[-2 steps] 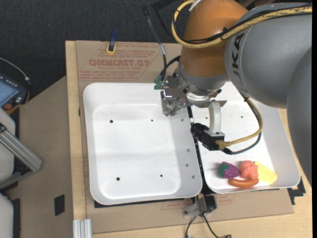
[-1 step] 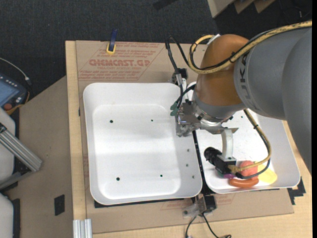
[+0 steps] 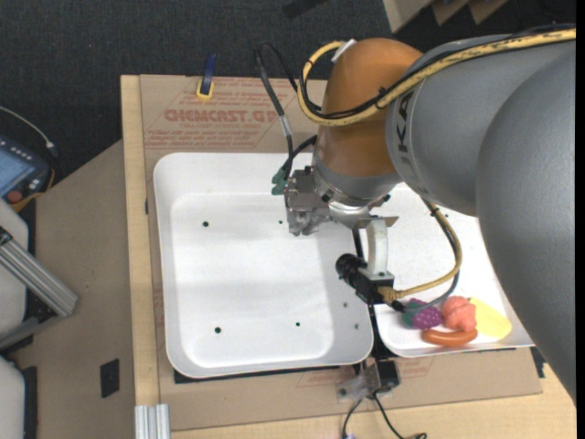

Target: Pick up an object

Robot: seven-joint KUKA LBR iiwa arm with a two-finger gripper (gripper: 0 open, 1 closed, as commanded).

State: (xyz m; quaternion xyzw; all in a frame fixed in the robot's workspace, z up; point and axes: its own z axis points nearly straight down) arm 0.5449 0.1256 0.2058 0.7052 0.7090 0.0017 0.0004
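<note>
Although the jaws hang low over the strip where the two bins meet, the wrist and its fittings cover them from above, and I cannot tell whether they are released or clenched; nothing can be seen held in them. A pale upright piece and a black fitting (image 3: 353,275) show below the wrist, just above the right rim of the left bin (image 3: 183,245). A grey metal block (image 3: 302,204) juts from the wrist toward the left bin, with a small green part on its far side.

Near the jaws, toward the near corner of the right bin (image 3: 413,236), lies a cluster of small toys, all close together. A purple bumpy piece (image 3: 426,317) is the closest to the black fitting. A pinkish-red piece (image 3: 460,311) lies just beside it, a yellow flat piece (image 3: 492,324) sits beyond that, and an orange-red sausage shape (image 3: 449,337) lies along the bin's near rim.

Above the wrist sits the orange band (image 3: 366,108), with a yellow and black cable (image 3: 439,62) looped round it and running back along the grey arm (image 3: 512,154).

Both bins rest on a cardboard sheet (image 3: 219,117) with red lettering, laid over the bench. A blue and yellow clip (image 3: 207,82) grips the sheet's far edge.
</note>
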